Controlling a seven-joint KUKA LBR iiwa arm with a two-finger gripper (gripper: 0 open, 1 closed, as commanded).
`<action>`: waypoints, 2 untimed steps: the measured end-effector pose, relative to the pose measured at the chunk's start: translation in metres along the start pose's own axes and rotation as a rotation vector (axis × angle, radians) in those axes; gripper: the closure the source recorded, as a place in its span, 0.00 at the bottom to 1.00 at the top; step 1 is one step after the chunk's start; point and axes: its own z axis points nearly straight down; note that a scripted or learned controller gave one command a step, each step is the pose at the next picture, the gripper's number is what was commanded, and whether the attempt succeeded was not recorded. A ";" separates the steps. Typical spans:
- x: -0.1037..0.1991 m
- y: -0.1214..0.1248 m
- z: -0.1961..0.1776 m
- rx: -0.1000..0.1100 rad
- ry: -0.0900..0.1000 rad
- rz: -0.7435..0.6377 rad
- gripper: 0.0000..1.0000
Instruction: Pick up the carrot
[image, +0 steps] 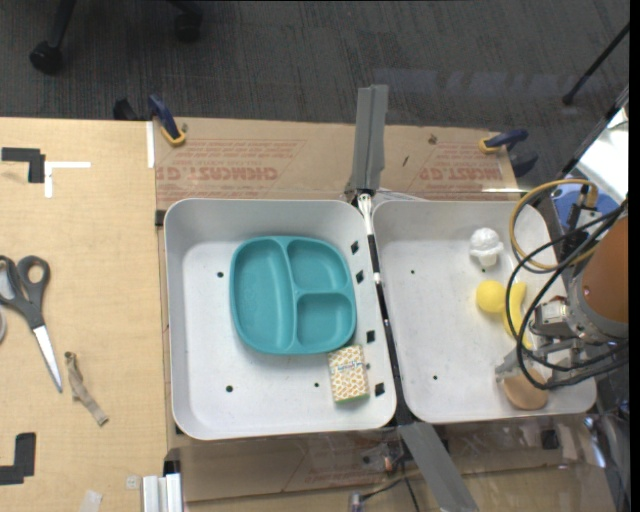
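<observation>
My gripper (535, 362) low at right bin (440, 330) near-right corner, over tan round obj (524, 393); jaw state: can't tell. Yellow ball (490, 298) nearby; teal plate (293, 295) in left bin (200, 330)

Two shallow white bins: one (190, 330) far from the hand (535, 365), one (430, 330) under it. One teal divided plate (294, 295). One small patterned box (349, 375). One yellow ball (490, 298). One white knobbed object (485, 245). One tan rounded piece (526, 393) just below the hand. One pair of scissors (33, 310). Two blue clamps (166, 118) (505, 141).
</observation>
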 end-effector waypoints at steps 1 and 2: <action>-0.002 -0.002 -0.009 0.003 -0.003 0.002 1.00; 0.003 -0.003 -0.179 0.003 0.004 0.472 1.00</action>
